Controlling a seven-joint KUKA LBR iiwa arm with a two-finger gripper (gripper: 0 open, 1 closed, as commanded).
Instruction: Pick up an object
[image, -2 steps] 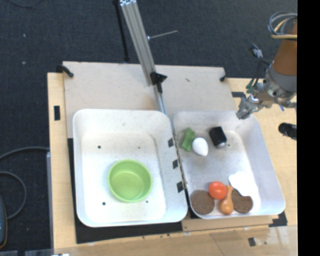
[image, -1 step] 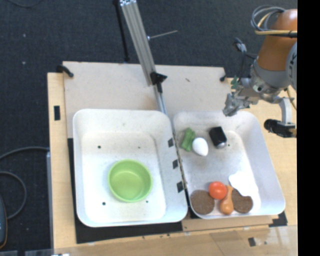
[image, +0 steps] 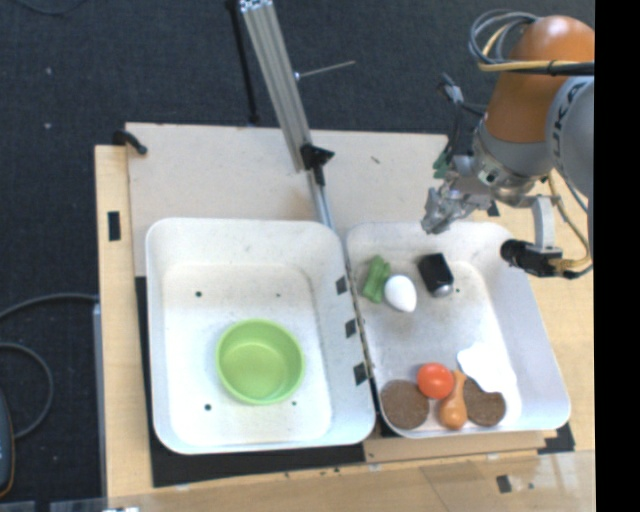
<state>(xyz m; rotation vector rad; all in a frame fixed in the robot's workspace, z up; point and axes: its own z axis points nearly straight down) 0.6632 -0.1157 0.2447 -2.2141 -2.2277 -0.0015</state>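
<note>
My gripper (image: 437, 218) hangs over the far rim of the right bin (image: 530, 330), above and a little behind a small black block (image: 435, 273). I see nothing between its fingers. Left of the block lie a white egg (image: 400, 293) and a green piece (image: 375, 279). Along the near edge of the same bin sit a red tomato (image: 434, 380), an orange piece (image: 454, 410), two brown discs (image: 405, 402) and a white piece (image: 485, 367).
A light green bowl (image: 260, 361) stands in the left bin (image: 180, 300). A slanted metal pole (image: 290, 100) rises from behind the bins' shared edge. The grey arm with its orange band (image: 535, 70) reaches in from the upper right.
</note>
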